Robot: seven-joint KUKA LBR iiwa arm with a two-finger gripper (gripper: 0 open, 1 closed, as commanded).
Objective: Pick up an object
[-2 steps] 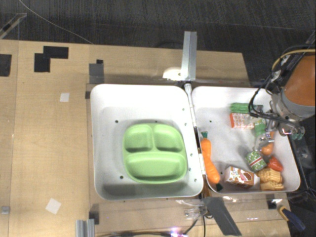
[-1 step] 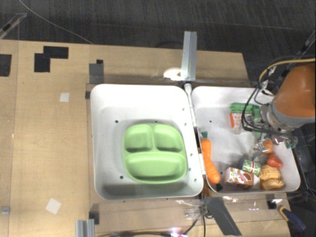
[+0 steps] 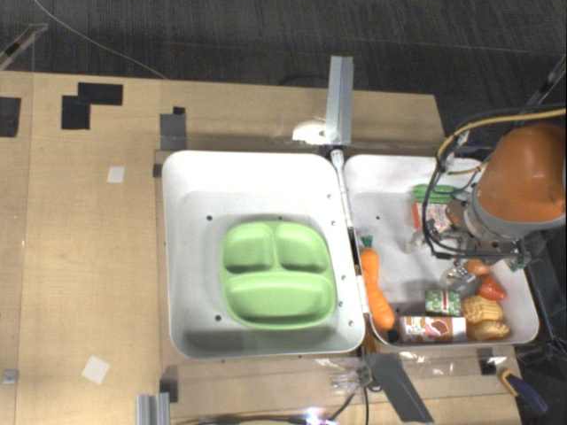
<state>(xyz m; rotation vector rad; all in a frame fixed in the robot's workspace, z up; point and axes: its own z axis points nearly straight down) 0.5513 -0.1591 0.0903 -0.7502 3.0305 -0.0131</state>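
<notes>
End effector [image 3: 458, 274] low in right bin [image 3: 390, 193], grip state unreadable, carrot [image 3: 376, 292], carton [image 3: 442, 302], green tray [image 3: 278, 272] nearby.

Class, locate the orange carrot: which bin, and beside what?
The carrot lies in the right bin, along its left wall beside the divider, its lower end near the brown-labelled box.

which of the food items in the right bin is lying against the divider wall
The orange carrot: it lies along the right bin's left wall, while the other items cluster near the gripper.
</notes>
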